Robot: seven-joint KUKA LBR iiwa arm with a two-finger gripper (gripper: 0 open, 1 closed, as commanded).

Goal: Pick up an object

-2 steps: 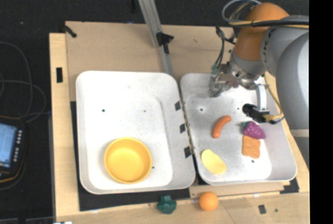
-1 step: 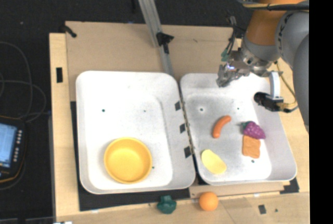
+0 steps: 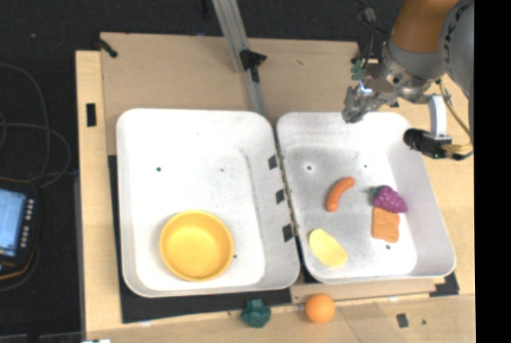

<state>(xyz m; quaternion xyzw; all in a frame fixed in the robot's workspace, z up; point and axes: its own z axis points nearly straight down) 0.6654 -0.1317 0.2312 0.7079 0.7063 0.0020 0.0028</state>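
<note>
Two white bins [image 3: 200, 134], one yellow bowl [image 3: 196, 245], four toy foods [image 3: 339, 193]

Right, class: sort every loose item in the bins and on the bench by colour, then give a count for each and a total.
Yellow: 2, bowl and yellow piece
Orange: 3, sausage, orange block, ball
Purple: 1, grapes
Green: 1, green item
Total: 7
</note>
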